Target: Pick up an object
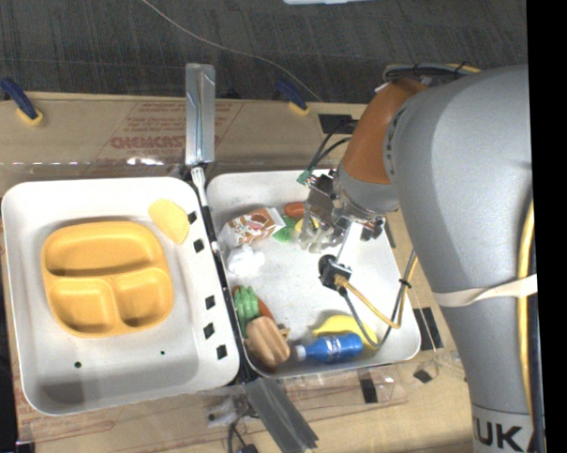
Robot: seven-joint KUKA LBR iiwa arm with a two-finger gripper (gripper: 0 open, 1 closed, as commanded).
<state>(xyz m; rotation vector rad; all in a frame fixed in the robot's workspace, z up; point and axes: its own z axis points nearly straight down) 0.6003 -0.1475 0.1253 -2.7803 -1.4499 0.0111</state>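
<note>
the grey kuka arm (472, 250) fills the side to the right of the right bin (387, 348), its orange band (369, 137) bent over that bin's far right corner. the left bin (24, 307) lies just beside the right bin, touching along the shared divider, and bears a yellow compartment tray (106, 276) and a small yellow block (170, 219) by the wall next to the right bin. the gripper (321, 230) hangs low inside the right bin near its far wall; whether its pincer is apart or together i cannot tell. in the right bin's far left part lies a printed snack packet (249, 228), a white crumpled piece (245, 263) just beneath it. along the bin's near wall lie a tan bread-like toy (266, 342), a blue bottle (332, 347), a yellow banana-like piece (337, 324), and a green toy (245, 301) by the divider.
</note>
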